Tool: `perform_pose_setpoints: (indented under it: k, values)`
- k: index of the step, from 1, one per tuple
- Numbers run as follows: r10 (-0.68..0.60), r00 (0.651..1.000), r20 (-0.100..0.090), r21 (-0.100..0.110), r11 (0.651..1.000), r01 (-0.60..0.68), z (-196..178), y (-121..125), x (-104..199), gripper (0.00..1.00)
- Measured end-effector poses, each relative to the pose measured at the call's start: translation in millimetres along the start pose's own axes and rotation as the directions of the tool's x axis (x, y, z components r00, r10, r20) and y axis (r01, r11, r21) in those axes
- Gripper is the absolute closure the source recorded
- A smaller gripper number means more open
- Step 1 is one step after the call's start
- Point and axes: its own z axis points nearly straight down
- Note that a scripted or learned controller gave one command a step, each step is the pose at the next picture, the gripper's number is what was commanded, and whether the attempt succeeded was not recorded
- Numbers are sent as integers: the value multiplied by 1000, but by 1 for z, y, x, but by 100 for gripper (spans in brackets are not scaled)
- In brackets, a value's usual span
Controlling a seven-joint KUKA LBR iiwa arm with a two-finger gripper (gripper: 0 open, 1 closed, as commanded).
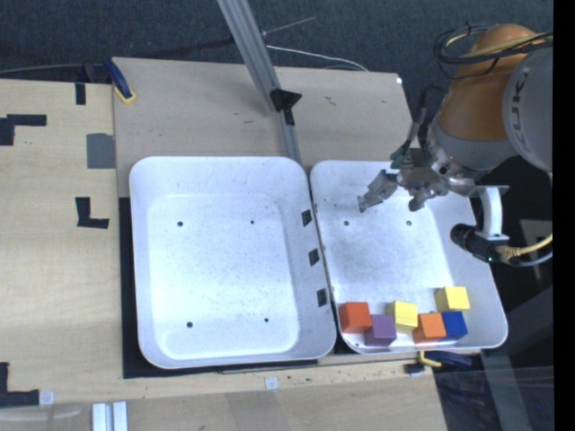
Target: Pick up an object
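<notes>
Tool (392, 197) hangs over the far end of the right bin (476, 268), fingers spread, nothing in them. Blocks sit clustered along the near edge: orange block (355, 316), purple block (384, 329), yellow block (405, 313).

The right bin (409, 241) has a bare floor through its upper and middle parts. 6 small blocks crowd its lower edge: orange (355, 315), purple (383, 328), yellow (405, 314), orange (431, 326), blue (454, 324), yellow (452, 298). They touch or nearly touch, leaving little room between them.
</notes>
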Motion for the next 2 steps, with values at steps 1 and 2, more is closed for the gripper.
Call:
perform_pose_setpoints:
  k: [1, 2]
  values:
    - [-2, 1000, 0, -5, 1000, 2, -47, 8, 13, 0]
    - [5, 1000, 2, 4, 1000, -5, -2, -10, -31, 0]
